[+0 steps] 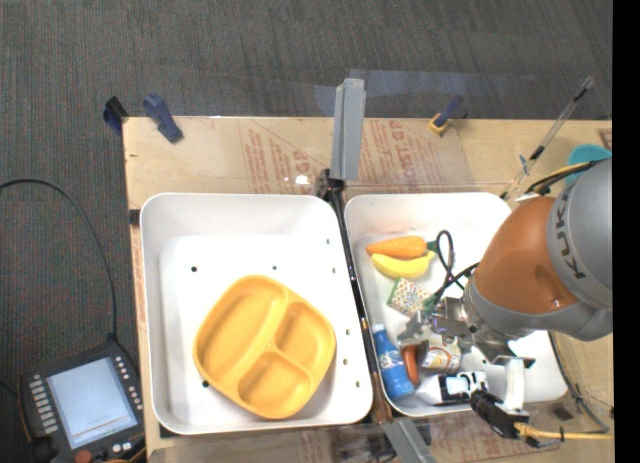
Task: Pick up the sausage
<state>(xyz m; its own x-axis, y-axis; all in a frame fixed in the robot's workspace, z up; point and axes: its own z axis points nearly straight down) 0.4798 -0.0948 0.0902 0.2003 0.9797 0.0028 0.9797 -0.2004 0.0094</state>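
Observation:
The sausage (411, 360) is a short reddish-brown piece lying in the right bin (470, 209), near its front. It sits between a blue bottle (392, 362) on its left and a small tan jar (440, 358) on its right. My gripper (426, 329) hangs low over the bin, just above and behind the sausage, and its metal body hides the sausage's upper end. The grey wrist with its orange band (525, 256) reaches in from the right and covers the bin's right half.
In the right bin, an orange carrot (398, 246) and a yellow banana (402, 266) lie at the back. A green patterned packet (408, 296) is beside the gripper and a black-and-white bottle (455, 388) at the front. A yellow divided plate (265, 347) sits in the left bin (170, 221).

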